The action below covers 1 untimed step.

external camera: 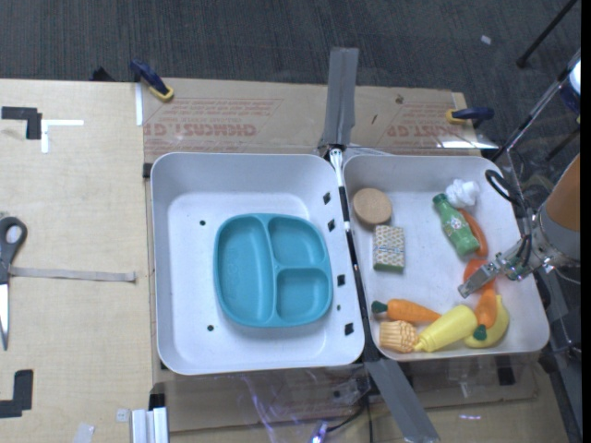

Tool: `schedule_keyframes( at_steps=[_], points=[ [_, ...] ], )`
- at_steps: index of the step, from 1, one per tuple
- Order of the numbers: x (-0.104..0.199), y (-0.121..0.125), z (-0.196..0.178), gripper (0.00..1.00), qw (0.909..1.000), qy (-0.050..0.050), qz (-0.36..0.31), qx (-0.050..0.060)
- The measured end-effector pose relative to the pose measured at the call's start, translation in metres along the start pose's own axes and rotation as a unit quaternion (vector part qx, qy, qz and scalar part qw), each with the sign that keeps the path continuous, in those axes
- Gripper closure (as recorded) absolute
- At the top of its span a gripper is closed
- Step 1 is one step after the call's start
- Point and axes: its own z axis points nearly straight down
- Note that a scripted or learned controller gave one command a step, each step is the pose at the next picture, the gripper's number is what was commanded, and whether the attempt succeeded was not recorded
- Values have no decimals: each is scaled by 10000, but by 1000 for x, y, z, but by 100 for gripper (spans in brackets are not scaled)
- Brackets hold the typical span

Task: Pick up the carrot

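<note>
The carrot (413, 311) lies low in the right bin (420, 169), toward the lower right of the frame, its orange body stretched nearly level with the green end at the left by the bin's inner wall. Just below it sits a corn cob (398, 336), touching a yellow squash-shaped piece (450, 328) that angles up to the right. A banana (494, 326) curls at the bin's lower right corner. And there's the tool (480, 279), coming in from the right edge, hanging over the right side of that bin, above the banana and well right of the carrot; whether its tips are parted or closed, I cannot tell, and nothing shows between them. An orange piece (474, 269) sits right beside it. Higher up, a green bottle (456, 225) lies tilted with a second orange carrot-like piece (475, 230) along its right side and a white crumpled thing (463, 192) at the top. A round tan disc (372, 206) and a pale cracker block (389, 247) sit at the bin's upper left. Over in the left bin (175, 275), a blue divided plate (274, 269) rests in the middle. Scissors (8, 257) lie on the tabletop (74, 201) at far left.
</note>
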Motion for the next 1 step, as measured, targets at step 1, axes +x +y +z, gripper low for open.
schedule_keyframes(
  at_steps=[1],
  points=[
    [-1,2,-9,100,10000,-15,-16,-8]
  ],
)
